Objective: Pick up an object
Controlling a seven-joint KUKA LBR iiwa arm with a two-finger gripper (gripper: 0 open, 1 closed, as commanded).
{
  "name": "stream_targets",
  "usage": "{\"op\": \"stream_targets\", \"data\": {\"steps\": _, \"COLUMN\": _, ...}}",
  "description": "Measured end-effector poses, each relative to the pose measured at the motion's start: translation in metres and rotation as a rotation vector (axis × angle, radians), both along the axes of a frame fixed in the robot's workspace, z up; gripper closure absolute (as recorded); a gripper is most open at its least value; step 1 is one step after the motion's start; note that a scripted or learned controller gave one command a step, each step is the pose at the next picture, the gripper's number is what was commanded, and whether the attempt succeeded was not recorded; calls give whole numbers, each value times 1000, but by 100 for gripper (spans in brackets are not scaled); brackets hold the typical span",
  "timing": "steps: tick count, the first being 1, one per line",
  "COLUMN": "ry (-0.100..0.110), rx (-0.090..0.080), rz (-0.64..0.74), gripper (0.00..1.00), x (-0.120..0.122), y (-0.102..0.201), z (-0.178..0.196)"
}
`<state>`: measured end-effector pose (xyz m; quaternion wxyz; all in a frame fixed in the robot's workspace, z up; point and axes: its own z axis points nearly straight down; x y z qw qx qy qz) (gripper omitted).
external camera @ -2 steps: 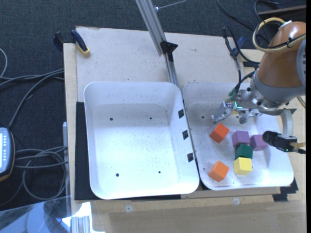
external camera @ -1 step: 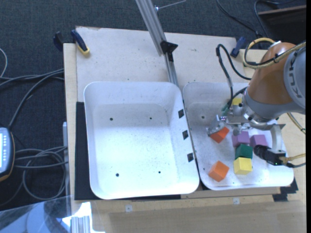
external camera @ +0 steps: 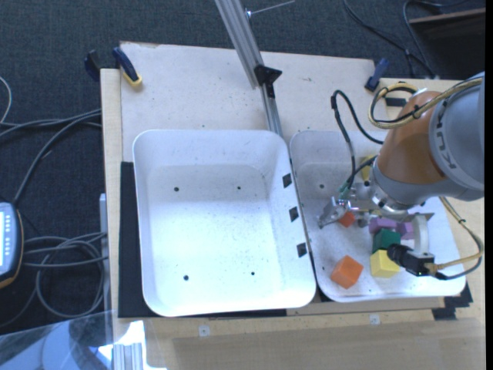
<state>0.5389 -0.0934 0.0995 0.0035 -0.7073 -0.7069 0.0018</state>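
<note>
- Orange block (external camera: 347,271): lying on the floor of the right bin (external camera: 308,168), toward its near edge, free of the arm and apart from the other pieces.
- Yellow block (external camera: 383,264) just to the right of the orange one, near it but with a gap between; partly overlapped by a black part of the wrist hardware.
- Green block (external camera: 383,240) directly behind the yellow one, seemingly touching it.
- Purple piece (external camera: 384,225) behind the green, tucked under the wrist; partly hidden.
- Small red-orange piece (external camera: 347,219) close by the metal fingertips, toward the bin's middle; too small to tell its shape, and whether gripped or merely beside the tips cannot be told.
- Gripper (external camera: 333,211) down low inside the right bin, metal tips pointing left toward the dividing wall between bins; open or closed cannot be told from this angle.
- Arm (external camera: 431,145) entering from the right, orange band above the wrist, covering the back right part of the right bin; cables looped around it.
- Left bin (external camera: 154,153) white, speckled with dark flecks.
- Both bins side by side on a pale bench (external camera: 200,83); blue-and-yellow clamp (external camera: 127,66) at the far left corner, metal pole (external camera: 239,25) running slantwise to the back edge between bins.
</note>
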Motion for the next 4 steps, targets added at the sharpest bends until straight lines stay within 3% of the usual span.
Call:
{"op": "stream_targets", "data": {"steps": 1, "ry": -8, "rx": -1, "rz": 0, "gripper": 100, "x": 2, "y": 0, "z": 14}}
{"op": "stream_targets", "data": {"steps": 3, "ry": -17, "rx": -4, "rz": 2, "gripper": 100, "x": 5, "y": -12, "z": 140}}
{"op": "stream_targets", "data": {"steps": 4, "ry": -10, "rx": -3, "rz": 2, "gripper": 100, "x": 6, "y": -12, "z": 145}}
